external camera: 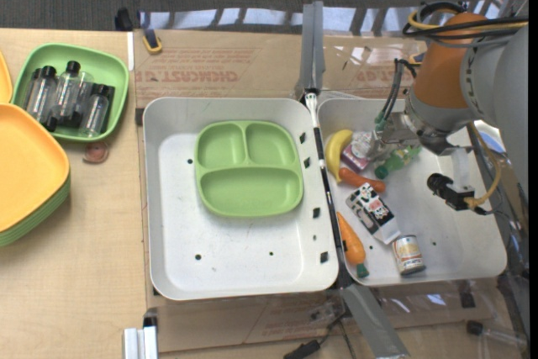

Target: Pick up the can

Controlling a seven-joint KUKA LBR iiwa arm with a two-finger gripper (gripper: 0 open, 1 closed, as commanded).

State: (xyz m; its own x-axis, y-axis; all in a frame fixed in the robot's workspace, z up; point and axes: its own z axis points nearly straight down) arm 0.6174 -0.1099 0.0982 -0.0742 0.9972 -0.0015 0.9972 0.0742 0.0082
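The can [409, 255] is small and tan with a silver top, and it lies on its side near the front edge of the right bin [471, 252]. My gripper [382, 139] hangs low over the back of that bin, under the orange wrist band [444, 76]. It sits among a clear pink-tinted packet [363, 149] and a green item [402, 155], well behind the can and apart from it.
A banana [338, 151], two carrots [361, 178] [352, 241] and a black-and-white packet [371, 207] lie along the right bin's left side. The left bin [168, 265] holds a green divided plate [249, 168]. Orange plates [29, 176] and a green tray of bottles [71, 92] stand far left.
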